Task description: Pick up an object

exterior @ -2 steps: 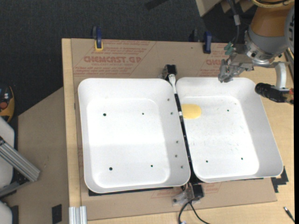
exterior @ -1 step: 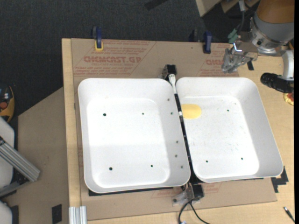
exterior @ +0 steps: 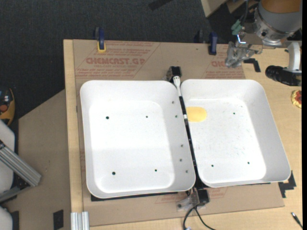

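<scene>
Yellow object point(exterior: 196, 114) lies in the right bin point(exterior: 259, 128), hard against that bin's left wall and toward its far side, just beside the black strip point(exterior: 184, 123) where the two bins meet. On its left there is almost no gap to the wall; to its right and toward the near edge the white floor spreads wide and bare, marked by a few small dark dots. The object is a flat, rounded, pale yellow patch, somewhat wider than deep, with a soft outline and no visible markings. The left bin point(exterior: 96, 143) sits alongside, rims touching at the strip. The gripper point(exterior: 235, 59) hangs beyond the right bin's far rim, over the brown board point(exterior: 120, 59), well apart from the object; whether its fingers are spread or closed cannot be told. The arm point(exterior: 278, 8) enters from the upper right.
</scene>
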You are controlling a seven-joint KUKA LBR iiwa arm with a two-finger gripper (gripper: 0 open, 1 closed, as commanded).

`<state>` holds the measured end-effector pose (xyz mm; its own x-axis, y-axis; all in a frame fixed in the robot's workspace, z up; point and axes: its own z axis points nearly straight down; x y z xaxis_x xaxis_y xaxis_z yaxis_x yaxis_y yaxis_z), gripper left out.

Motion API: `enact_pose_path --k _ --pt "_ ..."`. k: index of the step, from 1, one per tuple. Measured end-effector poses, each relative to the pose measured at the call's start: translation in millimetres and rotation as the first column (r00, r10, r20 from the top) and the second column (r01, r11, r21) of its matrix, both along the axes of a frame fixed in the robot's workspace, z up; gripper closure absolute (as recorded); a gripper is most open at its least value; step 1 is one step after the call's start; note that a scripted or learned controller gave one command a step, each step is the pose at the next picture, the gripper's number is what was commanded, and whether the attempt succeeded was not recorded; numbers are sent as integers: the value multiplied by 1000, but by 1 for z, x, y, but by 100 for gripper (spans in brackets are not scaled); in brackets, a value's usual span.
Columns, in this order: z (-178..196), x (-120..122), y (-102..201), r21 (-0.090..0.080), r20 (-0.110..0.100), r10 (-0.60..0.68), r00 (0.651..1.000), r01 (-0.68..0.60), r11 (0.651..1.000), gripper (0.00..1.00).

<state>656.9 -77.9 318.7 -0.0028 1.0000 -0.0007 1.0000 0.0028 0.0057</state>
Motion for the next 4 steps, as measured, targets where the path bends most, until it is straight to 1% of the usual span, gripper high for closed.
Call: enact_pose_path --k 1,2,3,4 --pt "-54 9 65 3 -11 3 1000 -3 1000 100" --pt "-29 10 75 1 -1 -1 1000 1 1000 100" --pt "-11 10 96 1 -1 0 1000 0 1000 100" --pt "20 10 10 -3 1 -9 1000 9 1000 100"
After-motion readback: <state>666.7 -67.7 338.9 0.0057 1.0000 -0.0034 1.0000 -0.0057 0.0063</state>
